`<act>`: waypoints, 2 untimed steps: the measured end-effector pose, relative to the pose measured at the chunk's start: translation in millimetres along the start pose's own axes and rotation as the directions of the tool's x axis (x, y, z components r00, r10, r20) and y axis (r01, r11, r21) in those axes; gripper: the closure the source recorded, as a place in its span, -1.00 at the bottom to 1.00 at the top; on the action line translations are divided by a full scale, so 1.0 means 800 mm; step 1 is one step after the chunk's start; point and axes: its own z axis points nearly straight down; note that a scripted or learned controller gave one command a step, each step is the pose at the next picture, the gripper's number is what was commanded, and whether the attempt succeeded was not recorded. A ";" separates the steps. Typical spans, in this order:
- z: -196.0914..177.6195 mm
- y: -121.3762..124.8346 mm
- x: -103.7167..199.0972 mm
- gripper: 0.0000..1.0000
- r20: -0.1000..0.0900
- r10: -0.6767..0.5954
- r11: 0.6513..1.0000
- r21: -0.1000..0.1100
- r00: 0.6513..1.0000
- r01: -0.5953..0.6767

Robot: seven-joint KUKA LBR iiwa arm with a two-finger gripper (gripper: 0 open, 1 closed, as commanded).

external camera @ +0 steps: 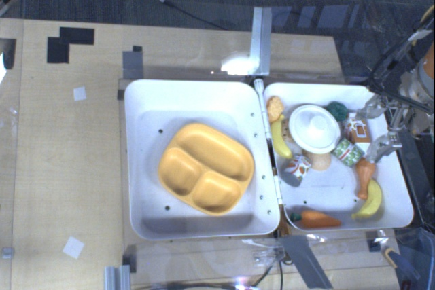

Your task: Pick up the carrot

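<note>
The carrot [319,219], orange with a green top, lies flat along the front wall of the right bin [406,214]. My gripper [378,127] hangs over the bin's right side, well behind the carrot. Its two fingers are spread open with nothing between them. One fingertip [373,108] is near the back, and the other sits just above a brown drumstick [365,175].
The right bin also holds a white bowl [315,127], two bananas [370,200] [277,139], a cookie [274,107], small cartons [358,129] [348,153], a grey cup [293,174] and a green item [338,110]. In the left bin [139,146] rests a yellow divided plate [206,167].
</note>
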 end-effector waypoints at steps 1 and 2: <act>0.141 -0.038 0.061 -1.00 -0.009 -0.081 0.997 -0.003 0.997 0.080; 0.218 -0.024 0.040 -1.00 0.003 -0.515 0.857 0.003 0.857 0.515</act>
